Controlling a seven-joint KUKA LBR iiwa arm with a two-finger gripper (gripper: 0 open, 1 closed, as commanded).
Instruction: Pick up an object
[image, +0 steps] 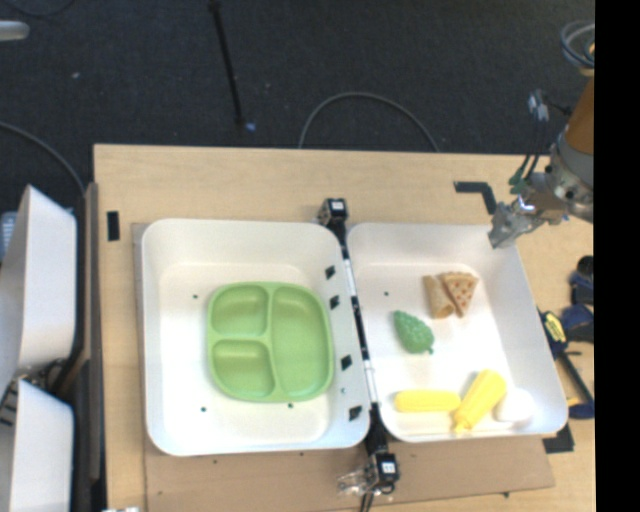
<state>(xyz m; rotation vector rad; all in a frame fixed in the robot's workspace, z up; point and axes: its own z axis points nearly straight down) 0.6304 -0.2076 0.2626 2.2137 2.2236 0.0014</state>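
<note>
gripper seen at the far right corner of the right bin, finger state cannot be told | green toy at that bin's middle, nothing touching it | judged light, soft, rounded | best pinched across its narrow width

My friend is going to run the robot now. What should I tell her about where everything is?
Hand: at the far right corner of the right bin, holding nothing I can see.
Right bin: green toy, tan wedge pieces, two yellow pieces, something white in the near corner.
Left bin: green divided tray.
Done: nothing lifted. Left: reach in, grab one object, raise it.
</note>
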